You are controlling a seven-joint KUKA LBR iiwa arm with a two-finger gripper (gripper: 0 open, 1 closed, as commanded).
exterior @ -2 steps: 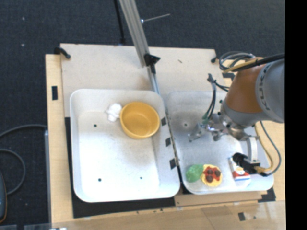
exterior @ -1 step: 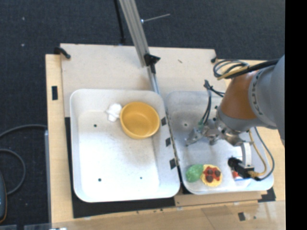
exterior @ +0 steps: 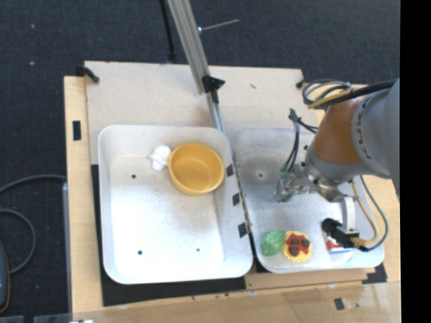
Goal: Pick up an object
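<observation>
A wooden bench [exterior: 77,180] stands on dark carpet [exterior: 67,19]. A slanted metal pole [exterior: 192,39] rises behind the two bins. A black cable [exterior: 20,207] lies at left.

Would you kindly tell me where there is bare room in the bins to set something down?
The left bin is bare below the yellow bowl and white lump. The right bin's upper left is free; its lower edge is crowded with the green piece, red-and-yellow toy and hand.

Robotics lab: plywood bench [exterior: 135,93], aluminium camera pole [exterior: 188,36], dark carpet [exterior: 303,19].
</observation>
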